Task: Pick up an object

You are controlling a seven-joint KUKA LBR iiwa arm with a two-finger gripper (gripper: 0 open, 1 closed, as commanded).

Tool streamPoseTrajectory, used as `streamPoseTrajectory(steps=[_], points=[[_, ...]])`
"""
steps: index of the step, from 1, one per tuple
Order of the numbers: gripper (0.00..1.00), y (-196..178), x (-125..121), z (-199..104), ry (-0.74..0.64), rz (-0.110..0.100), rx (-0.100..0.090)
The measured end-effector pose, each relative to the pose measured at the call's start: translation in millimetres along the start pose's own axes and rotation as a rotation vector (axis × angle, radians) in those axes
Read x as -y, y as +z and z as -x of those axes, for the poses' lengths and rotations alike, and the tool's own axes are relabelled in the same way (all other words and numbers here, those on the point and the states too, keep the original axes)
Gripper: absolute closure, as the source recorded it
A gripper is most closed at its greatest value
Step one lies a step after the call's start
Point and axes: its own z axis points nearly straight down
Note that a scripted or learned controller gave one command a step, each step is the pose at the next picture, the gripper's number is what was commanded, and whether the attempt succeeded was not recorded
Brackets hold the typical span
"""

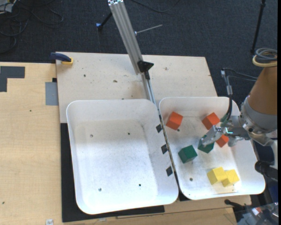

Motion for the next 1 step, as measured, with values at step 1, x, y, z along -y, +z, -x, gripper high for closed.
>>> streamPoseTrajectory(steps=[1], points=[[0.0, -2.0, -0.3, 1.3, 0.005, 0.005, 0.001]])
